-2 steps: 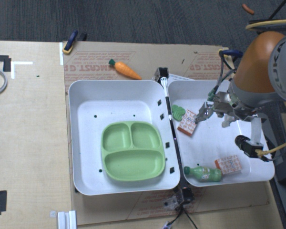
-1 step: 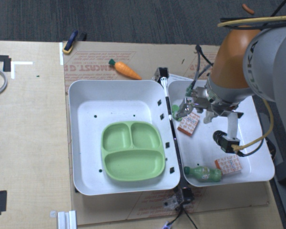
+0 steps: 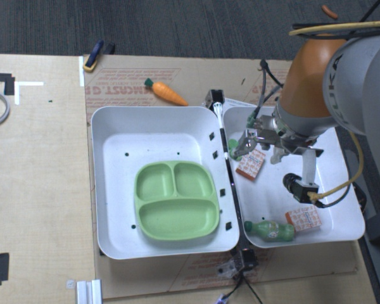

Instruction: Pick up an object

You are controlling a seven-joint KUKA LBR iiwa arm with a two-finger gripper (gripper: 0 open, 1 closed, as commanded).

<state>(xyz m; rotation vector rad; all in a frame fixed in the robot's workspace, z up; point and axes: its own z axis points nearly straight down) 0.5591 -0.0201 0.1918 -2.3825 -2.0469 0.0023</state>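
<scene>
Bench-top, right bin [image 3: 342,230]: your gripper [image 3: 248,145] hovered beside the red-and-white carton [image 3: 251,164]; finger state unclear, nothing visibly lifted yet.

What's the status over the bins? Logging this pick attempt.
Gripper low in right bin, beside orange-white packet; grip unclear. Green bottle, second packet near front wall. Green tray in left bin.

Grey arm [image 3: 361,81] with orange band [image 3: 313,75], black and yellow cables, metallic wrist.
</scene>
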